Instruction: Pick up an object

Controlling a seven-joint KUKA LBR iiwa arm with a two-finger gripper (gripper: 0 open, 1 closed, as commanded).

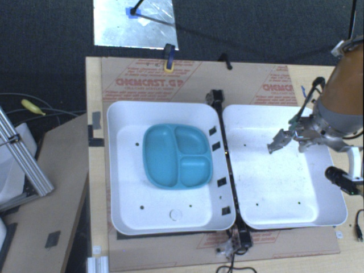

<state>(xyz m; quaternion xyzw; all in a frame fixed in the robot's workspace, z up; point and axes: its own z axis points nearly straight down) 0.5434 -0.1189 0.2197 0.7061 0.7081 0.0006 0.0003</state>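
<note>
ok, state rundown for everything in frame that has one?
blue divided plate: flat and upright in the left bin, all three compartments bare.
left bin: holds the plate and a small clear disc near its front wall.
right bin: gripper above its floor.
gripper: over the right bin, nothing seen in it; jaws unclear.

A blue divided plate (176,156) lies in the left bin (122,152) (tool (278,143) over the right).

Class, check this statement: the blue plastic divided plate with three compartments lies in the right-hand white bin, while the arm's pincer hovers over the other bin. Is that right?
Not quite. The camera view shows the blue plastic divided plate in the left-hand white bin, not the right. The pincer hovers over the other, right-hand white bin.
</note>
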